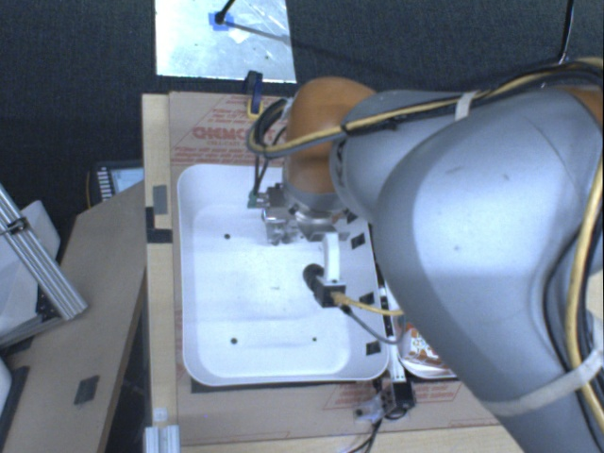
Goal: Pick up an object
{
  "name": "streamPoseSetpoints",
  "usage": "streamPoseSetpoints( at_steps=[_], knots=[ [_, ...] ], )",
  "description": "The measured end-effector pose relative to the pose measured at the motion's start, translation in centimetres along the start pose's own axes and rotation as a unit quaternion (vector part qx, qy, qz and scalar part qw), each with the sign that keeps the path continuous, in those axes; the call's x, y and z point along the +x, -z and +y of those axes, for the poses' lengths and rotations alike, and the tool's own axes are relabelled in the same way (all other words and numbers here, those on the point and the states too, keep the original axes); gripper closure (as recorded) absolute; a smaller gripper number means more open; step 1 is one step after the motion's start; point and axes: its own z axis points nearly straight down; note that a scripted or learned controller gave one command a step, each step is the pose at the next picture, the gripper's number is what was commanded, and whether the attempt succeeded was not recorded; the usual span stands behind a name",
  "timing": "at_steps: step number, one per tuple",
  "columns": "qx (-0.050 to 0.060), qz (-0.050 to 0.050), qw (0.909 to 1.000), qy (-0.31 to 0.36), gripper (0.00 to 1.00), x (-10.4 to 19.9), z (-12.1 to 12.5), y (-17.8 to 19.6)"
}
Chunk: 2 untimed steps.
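Observation:
My gripper [277, 226] hangs over the far right part of the left white bin [217, 347], under the orange wrist band [316, 111]. Its tip sits low, near the bin floor, and I see nothing held in it. A small piece of a white and brown printed object [422, 349] peeks out beneath the arm in the right bin. The big grey arm [472, 243] hides nearly all of that right bin.
The bins rest on brown cardboard [212, 130] on the bench. A shiny metal sheet [222, 26] lies at the back. An aluminium rail [38, 262] stands at the far left, outside the bins.

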Motion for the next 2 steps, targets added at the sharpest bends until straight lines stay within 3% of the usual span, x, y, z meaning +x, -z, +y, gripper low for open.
streamPoseSetpoints(
  at_steps=[1,2],
  knots=[
    [-0.002,0.001,1.0,0.002,1.0,5.8,5.3,-1.1],
    [-0.005,0.0,1.0,-0.004,1.0,-0.4,5.4,10.8]
  ],
)
